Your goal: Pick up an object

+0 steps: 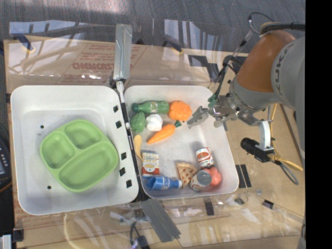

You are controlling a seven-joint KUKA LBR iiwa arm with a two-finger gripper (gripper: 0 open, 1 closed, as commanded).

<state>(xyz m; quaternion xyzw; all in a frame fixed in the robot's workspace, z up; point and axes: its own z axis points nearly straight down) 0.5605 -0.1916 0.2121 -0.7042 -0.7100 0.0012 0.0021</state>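
The right bin (220, 134) holds several small items. A green bottle (150, 107), an orange fruit (180, 110), a dark green vegetable (137, 122), a white garlic bulb (154, 122) and a carrot (162, 134) cluster at its far left. A red-labelled can (204, 157), a grey-topped can (201, 179), a pizza slice (185, 171), a blue bottle (163, 183) and a small carton (150, 162) lie along the near side. My gripper (198, 116) hovers over the bin's far right part, just right of the orange fruit, with nothing seen in it.
The left bin (31, 108) carries a green divided plate (79, 154). A bare patch of the right bin's floor lies below the gripper, between the carrot and the red-labelled can. The arm (264, 71) comes in over the right rim.
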